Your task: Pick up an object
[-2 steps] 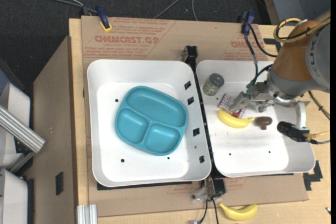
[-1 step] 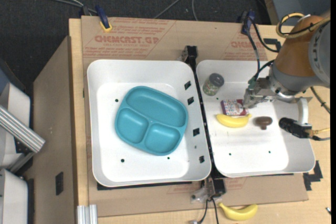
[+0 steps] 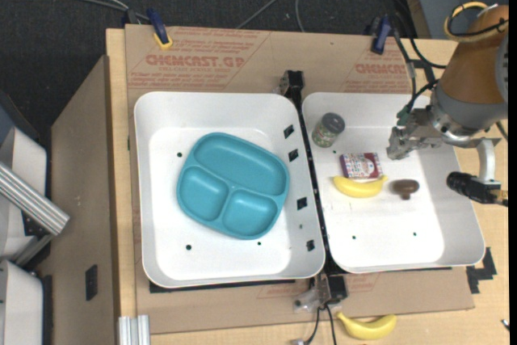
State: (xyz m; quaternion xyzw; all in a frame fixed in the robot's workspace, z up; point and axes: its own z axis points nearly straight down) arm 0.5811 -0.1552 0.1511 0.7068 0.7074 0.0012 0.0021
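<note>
- Objects for picking are seen in the right bin [image 3: 452, 242], which is taken as the landmark below: a banana, a packet, a jar and a small brown piece.
- Bench [image 3: 242, 44] of brown board is seen under both bins, with red lettering along its far part.
- Left bin [image 3: 149, 198] is set just beside the right bin, touching along the middle divide; a teal divided plate [image 3: 233, 184] is lain in it.
- Arm [image 3: 472, 69], orange-banded, is reached over the right bin's far right corner.
- Gripper [image 3: 401, 143] is held low over the right bin's floor, right of the jar; whether the fingers are spread or pressed together cannot be told.
- Yellow banana [image 3: 359, 187] is lain near the right bin's middle.
- Dark red packet [image 3: 359, 166] is placed touching the banana's far side.
- Jar [image 3: 328, 129] is stood near the right bin's far left corner.
- Brown piece [image 3: 405, 188] is lain just right of the banana.
- Second banana [image 3: 368, 326] is lain on the bench, in front of the right bin.
</note>
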